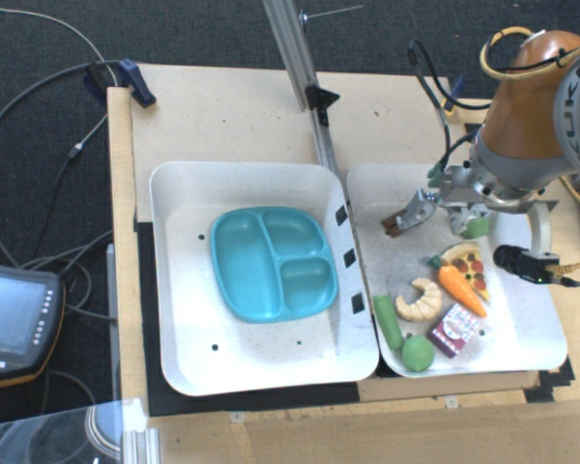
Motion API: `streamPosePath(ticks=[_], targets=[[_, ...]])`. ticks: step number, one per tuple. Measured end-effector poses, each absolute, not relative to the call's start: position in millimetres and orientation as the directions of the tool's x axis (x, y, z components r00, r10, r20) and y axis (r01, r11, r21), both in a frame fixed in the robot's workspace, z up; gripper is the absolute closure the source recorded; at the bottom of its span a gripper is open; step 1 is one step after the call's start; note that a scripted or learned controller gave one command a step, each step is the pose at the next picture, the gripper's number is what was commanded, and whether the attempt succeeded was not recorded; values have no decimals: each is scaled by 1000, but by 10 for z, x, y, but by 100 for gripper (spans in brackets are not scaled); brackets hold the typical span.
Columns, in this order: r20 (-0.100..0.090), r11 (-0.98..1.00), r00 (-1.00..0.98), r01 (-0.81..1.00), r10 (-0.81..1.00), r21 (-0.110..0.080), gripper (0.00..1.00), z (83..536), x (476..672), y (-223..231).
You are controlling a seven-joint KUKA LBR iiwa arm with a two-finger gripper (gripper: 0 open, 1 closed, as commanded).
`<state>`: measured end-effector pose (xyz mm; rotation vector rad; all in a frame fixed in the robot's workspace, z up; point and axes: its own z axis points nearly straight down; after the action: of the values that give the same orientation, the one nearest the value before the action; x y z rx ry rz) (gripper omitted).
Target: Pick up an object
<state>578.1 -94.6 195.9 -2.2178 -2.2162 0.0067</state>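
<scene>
Item: carrot [461,289], right bin [551,351], lying between pizza slice [467,262] and croissant [420,300]. Likely light, rigid, smooth plastic; tapered, so grip across thick orange midsection. Gripper [406,218]: above bin's upper part, fingers' state cannot be told.

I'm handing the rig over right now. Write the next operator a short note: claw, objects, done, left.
Claw: low over the right bin, upper part; nothing seen between its fingers.
Objects: carrot, pizza slice, croissant, purple box, green ball and green stick lie in the right bin's lower half. Teal divided plate sits in the left bin.
Done: no pick visible.
Left: grasp and lift one object.
</scene>
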Motion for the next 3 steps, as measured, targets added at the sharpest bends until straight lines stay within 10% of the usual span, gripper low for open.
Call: streamPosePath(ticks=[2, 3], targets=[[2, 0, 0, 1000, 1000, -6, 0, 933, 5866, -896], [2, 0, 0, 1000, 1000, 0, 100, 1069, 5879, -894]])
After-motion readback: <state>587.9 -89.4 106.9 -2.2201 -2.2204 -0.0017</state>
